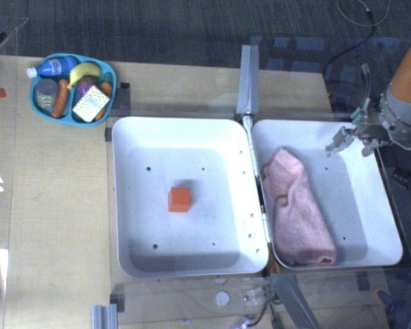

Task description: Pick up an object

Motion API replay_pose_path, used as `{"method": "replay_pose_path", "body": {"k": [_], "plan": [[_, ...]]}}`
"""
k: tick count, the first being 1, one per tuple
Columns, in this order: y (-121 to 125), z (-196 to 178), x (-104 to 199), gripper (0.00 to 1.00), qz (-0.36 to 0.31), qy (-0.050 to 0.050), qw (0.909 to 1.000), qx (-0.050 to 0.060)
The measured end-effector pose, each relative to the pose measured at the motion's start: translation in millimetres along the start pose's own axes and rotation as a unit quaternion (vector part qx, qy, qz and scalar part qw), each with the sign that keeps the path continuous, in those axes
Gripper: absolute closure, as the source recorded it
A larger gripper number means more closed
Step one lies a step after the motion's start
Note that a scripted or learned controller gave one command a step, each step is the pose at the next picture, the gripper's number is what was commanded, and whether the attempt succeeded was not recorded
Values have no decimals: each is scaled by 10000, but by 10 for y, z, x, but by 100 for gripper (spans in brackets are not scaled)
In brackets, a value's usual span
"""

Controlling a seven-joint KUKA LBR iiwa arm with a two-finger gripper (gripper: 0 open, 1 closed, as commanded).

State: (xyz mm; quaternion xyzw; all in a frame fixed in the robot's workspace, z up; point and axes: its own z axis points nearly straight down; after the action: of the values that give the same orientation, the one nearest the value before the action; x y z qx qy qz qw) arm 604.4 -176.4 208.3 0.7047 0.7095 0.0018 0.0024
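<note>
An orange cube (179,199) rests near the middle of the left bin (133,184). A crumpled pink cloth (294,208) lies along the left side of the right bin (370,204). My gripper (351,141) hovers over the upper right part of the right bin, to the right of and above the cloth. Its two fingers are spread apart with nothing between them. The arm with its orange band comes in from the right edge.
A blue tray (35,101) holding a bottle, a banana and other small items sits on the bench at the upper left. A metal divider (246,81) runs between the bins at the back. Cables hang at the upper right.
</note>
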Motion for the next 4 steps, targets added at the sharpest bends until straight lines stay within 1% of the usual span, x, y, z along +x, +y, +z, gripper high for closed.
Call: {"method": "replay_pose_path", "body": {"k": [1,2,3,4], "plan": [[142,1114,195,0,-975,-2,9952,-8],[-545,1171,191,0,-1283,-14,9917,-45],[438,1188,492,0,-1895,-7,9819,-40],[100,1177,487,0,-2191,-13,9757,-44]]}}
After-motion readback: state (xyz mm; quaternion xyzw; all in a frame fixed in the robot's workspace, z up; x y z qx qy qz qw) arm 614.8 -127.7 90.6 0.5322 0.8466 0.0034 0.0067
